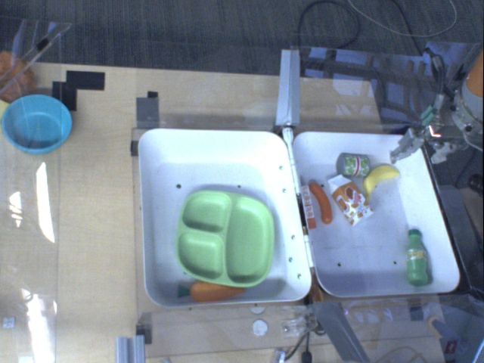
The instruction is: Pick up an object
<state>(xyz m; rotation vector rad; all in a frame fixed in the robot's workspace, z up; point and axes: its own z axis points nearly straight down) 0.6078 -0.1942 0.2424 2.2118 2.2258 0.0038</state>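
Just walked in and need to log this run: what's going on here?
The arm's tool is at the far right corner of the right bin, near the banana, and nothing shows between its fingers. In that bin also lie a small can, a sausage, a snack packet and a green bottle. The left bin holds a green divided plate with a carrot at its near edge.

A blue bowl (38, 122) sits at the far left of the wooden bench (91, 240). Just beyond it to the right is a black L-shaped mark (76, 85). Two white bins, left (162, 172) and right (378, 240), lie side by side, touching. A metal bar (288, 89) stands at their far junction. Cables (355, 6) loop across the dark carpet beyond.
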